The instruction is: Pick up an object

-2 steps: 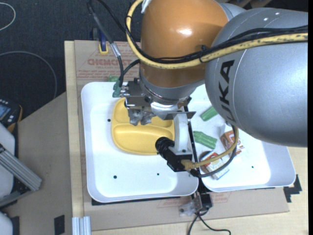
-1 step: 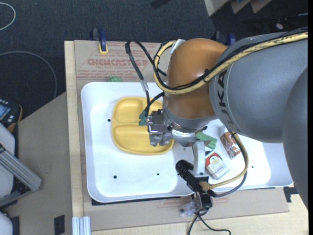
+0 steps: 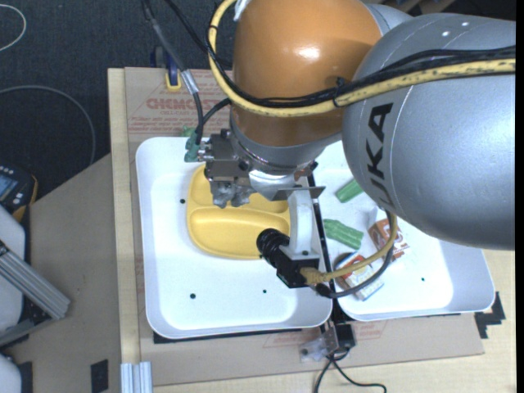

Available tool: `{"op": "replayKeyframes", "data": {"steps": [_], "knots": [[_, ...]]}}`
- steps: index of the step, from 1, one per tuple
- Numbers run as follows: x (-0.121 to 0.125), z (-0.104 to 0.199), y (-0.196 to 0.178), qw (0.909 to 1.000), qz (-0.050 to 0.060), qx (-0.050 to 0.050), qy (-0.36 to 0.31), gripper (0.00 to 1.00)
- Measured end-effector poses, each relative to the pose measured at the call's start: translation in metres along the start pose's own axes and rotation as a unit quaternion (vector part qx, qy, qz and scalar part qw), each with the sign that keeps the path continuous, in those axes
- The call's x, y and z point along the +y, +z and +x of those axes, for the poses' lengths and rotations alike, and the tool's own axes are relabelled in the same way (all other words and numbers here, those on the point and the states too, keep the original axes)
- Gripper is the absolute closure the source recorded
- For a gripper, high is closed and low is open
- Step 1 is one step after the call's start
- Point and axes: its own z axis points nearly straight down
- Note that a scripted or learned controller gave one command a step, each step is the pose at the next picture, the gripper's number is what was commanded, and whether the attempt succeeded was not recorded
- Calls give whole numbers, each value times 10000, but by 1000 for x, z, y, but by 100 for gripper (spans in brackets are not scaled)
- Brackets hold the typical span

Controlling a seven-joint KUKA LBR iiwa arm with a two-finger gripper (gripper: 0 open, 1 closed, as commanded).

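Note:
A large yellow rounded object (image 3: pixel 223 229) lies in the left white bin (image 3: pixel 176 301), toward its middle right. The arm's orange wrist band and grey flange hang directly over it, covering its far end. The gripper (image 3: pixel 246 188) is down at the object's top edge, mostly hidden by the wrist. In the right bin (image 3: pixel 458 289) lie a green block (image 3: pixel 342 232), another green piece (image 3: pixel 350 190) and a red-and-white packet (image 3: pixel 372 262), partly under the arm and cables.
Both bins rest on a brown cardboard sheet (image 3: pixel 139 113). A black camera mount and yellow cable (image 3: pixel 286 264) hang from the wrist over the divide between bins. Bare bin floor lies at the left bin's front and left side.

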Motion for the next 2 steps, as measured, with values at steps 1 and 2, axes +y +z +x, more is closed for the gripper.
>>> {"op": "replayKeyframes", "data": {"steps": [1, 2], "knots": [[3, -47, 76, 9999, 109, -59, 74, 100], [-2, -113, 36, 10000, 40, -41, 77, 100]]}}
